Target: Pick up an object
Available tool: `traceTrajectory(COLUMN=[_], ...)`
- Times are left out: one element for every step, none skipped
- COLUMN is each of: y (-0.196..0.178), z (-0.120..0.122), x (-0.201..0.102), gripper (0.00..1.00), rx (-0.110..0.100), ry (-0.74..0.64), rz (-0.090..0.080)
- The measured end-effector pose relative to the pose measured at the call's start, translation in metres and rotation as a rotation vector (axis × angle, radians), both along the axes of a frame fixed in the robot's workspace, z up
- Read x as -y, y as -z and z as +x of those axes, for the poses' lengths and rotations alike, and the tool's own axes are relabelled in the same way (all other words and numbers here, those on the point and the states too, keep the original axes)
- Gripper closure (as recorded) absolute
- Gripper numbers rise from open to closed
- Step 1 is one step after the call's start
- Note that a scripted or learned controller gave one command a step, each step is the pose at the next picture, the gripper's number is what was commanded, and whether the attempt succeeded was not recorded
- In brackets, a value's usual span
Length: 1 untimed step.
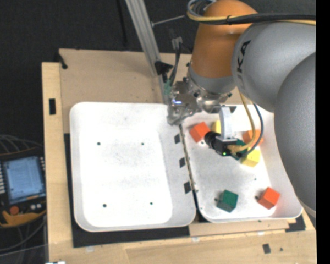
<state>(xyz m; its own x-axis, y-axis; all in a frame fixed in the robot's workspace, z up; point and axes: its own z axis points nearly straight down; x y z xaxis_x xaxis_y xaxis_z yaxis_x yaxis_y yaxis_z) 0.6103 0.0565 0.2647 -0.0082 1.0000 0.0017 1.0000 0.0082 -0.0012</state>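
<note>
The two white bins [124,164] look of smooth matt plastic, faintly speckled. The bench [99,76] is seen as pale matt wood. The arm's grey shell [275,65] and orange band [220,37] appear smooth, slightly glossy.

Four small blocks are seen in the right bin [280,199]. An orange block [198,131] lies at its 10 o'clock corner, a yellow block [252,158] near centre, a green block [227,200] at 6 o'clock, and another orange block [268,197] at 5 o'clock.
</note>
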Motion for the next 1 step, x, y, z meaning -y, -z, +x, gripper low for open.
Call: traceTrajectory(y=[0.0136], z=[-0.0077], x=[-0.0409], gripper=[1.0], rx=[-0.002], ry=[0.002], rz=[-0.002])
